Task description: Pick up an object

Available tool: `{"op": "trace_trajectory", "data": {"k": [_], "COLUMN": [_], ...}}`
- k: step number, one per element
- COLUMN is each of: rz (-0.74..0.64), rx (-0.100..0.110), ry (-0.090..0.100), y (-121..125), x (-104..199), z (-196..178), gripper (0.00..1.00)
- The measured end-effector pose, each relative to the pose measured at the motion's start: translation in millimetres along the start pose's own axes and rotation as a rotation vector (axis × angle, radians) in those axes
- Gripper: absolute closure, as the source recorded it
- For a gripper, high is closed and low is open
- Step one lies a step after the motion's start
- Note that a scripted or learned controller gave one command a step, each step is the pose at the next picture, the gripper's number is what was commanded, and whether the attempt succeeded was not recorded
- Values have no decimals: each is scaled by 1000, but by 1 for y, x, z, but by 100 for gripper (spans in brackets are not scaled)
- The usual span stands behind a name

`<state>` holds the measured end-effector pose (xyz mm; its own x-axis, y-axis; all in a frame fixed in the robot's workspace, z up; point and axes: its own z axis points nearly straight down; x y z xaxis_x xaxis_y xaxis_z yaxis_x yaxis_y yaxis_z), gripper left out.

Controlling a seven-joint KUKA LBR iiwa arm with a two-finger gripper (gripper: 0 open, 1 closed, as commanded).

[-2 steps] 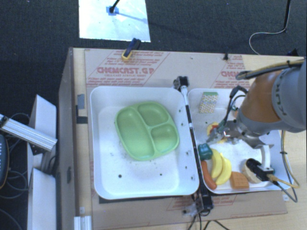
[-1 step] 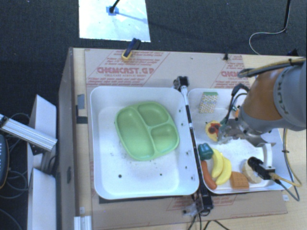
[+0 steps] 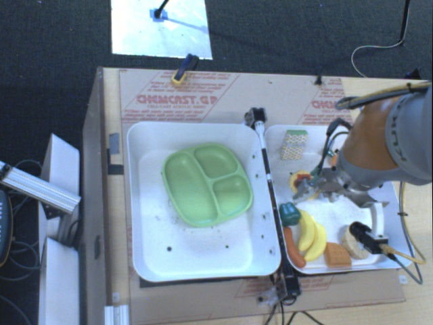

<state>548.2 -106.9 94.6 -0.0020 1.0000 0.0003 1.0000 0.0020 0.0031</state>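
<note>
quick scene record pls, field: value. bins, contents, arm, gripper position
left bin: holds a green divided plate
right bin: holds toy food and small objects
right bin, near edge: carrot, banana, orange block
right bin, far corner: small patterned box
arm: reaches in from the right over the right bin
gripper: low over the right bin's middle, by a red and yellow item
jaws: state unclear
grasp: none visible
</note>
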Motion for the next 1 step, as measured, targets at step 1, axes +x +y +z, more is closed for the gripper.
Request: {"op": "trace_trajectory", "data": {"k": [1], "rz": [-1], "rx": [-2], "ry": [0], "y": [1], "x": [0], "z": [-10], "gripper": [100]}}
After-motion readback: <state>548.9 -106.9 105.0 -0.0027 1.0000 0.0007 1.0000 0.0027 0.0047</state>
